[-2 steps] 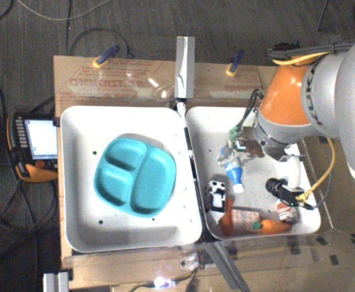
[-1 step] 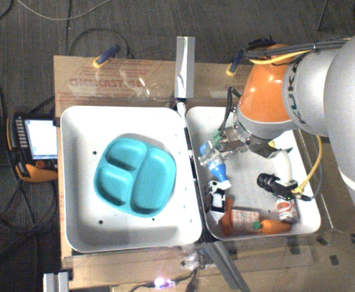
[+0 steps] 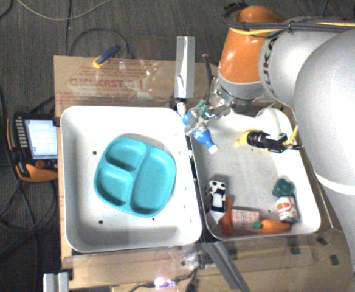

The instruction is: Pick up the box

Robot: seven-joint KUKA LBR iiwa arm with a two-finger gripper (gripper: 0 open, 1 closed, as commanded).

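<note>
Arm: the grey arm (image 3: 314, 78), with its orange band (image 3: 245, 38), is being seen reaching in from the right, over the far side of the right bin (image 3: 250, 166).
Gripper: the gripper (image 3: 196, 121) is being held at the far left corner of the right bin, close to the wall that is shared with the left bin (image 3: 74, 224).
Claw state: it cannot be told whether the claw is open or closed; nothing is being shown clearly enough between its tips.
Blue thing: a small blue thing (image 3: 205, 140) is being seen just below the gripper; whether it is being touched cannot be told.
Box: the box (image 3: 245, 216), red and white, is being seen lying flat at the near edge of the right bin, well apart from the gripper and not being held.
Box's neighbours: a black-and-white cow-patterned thing (image 3: 216, 194) is being seen just to its left, and an orange carrot (image 3: 273, 226) is being seen touching or just beside its right end.
Near right corner: a small red-and-white can (image 3: 286, 210) is being seen there, with a dark green thing (image 3: 282, 187) just behind it.
Left bin: a turquoise divided plate (image 3: 136, 175) is being seen lying in the middle.
Behind the bins: a cardboard sheet (image 3: 104, 81) is being seen lying flat.
Far left: a tablet (image 3: 39, 137) with a lit screen is being seen beside the left bin.
</note>
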